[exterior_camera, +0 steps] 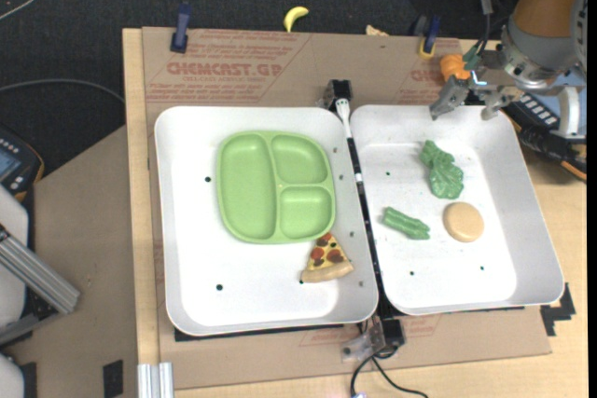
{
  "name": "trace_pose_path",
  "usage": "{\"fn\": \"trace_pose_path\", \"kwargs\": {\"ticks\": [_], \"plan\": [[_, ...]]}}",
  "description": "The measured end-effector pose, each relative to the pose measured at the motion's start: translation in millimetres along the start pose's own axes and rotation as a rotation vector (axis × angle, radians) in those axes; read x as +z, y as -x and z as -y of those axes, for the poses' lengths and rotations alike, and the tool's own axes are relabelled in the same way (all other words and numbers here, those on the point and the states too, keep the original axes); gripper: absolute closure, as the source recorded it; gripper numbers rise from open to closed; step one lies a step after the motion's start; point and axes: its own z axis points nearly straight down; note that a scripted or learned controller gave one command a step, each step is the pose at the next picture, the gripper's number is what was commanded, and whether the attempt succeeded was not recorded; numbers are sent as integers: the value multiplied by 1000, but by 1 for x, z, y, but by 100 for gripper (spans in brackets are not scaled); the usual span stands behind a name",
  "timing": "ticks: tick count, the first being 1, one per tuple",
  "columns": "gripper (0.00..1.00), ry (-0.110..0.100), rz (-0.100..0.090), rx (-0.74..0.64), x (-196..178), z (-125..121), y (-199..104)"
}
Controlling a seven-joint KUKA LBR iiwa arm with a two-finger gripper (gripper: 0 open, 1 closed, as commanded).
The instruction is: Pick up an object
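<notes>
My gripper (464,101) hangs over the far edge of the right bin (522,200), its two fingers spread apart with nothing between them. In that bin lie a leafy green toy vegetable (441,170), a smaller green pod-like piece (407,224) and a round tan cookie-like disc (464,222). The leafy piece sits a short way in front of the gripper. The left bin (187,228) holds a green divided plate (276,186) and a toy pizza slice (326,260) at the plate's near right corner.
A black bar (354,177) runs between the two bins. Blue clamps (180,28) pin the cardboard sheet at the back. A yellow banana toy (295,16) lies behind the bench. An orange ball (451,65) sits by the gripper.
</notes>
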Motion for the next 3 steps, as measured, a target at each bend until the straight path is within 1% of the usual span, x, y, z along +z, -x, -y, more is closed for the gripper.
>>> {"fn": "trace_pose_path", "kwargs": {"ticks": [1,2,3], "plan": [[0,-13,-2,5,114,52,39],[0,-4,-3,-3,116,75,-7],[0,5,3,-2,115,37,12]]}}
